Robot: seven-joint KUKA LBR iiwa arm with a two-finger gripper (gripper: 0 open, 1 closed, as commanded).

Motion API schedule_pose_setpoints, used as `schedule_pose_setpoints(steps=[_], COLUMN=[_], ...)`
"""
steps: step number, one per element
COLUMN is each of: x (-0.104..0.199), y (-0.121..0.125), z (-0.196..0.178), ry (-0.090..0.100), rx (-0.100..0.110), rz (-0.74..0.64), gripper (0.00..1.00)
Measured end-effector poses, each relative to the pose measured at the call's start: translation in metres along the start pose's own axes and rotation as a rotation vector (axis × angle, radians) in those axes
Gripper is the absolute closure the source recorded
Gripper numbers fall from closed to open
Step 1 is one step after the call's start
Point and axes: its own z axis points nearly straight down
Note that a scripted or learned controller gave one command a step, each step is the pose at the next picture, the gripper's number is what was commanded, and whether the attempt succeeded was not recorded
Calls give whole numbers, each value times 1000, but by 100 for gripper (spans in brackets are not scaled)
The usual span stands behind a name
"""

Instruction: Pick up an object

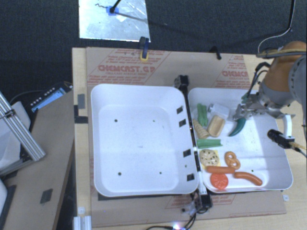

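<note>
A cardboard-topped bench point(158, 63) on dark carpet bears two white bins — left bin point(139, 138), right bin point(278, 169). The right holds two sausages, one tomato slice point(219, 180), one pretzel point(231, 159). The gripper point(241, 113) pinches a green pepper point(237, 126) over that bin's far part.

A dark carpeted floor point(38, 28) is being seen around the counter point(80, 143); a shiny metal sheet point(113, 13) is lying on it.

One camera hangs fixed above the bench point(120, 61), looking down at a slant, far enough to take in both white bins point(139, 92).
</note>
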Motion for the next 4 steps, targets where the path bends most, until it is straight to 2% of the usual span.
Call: schedule_pose_setpoints(steps=[1, 3, 4], x=[-4, -5, -2], y=[37, 30, 19], z=[-1, 0, 0], ry=[-1, -1, -1], rx=[-6, -3, -2], rz=[-5, 0, 0], gripper=[100, 100, 100])
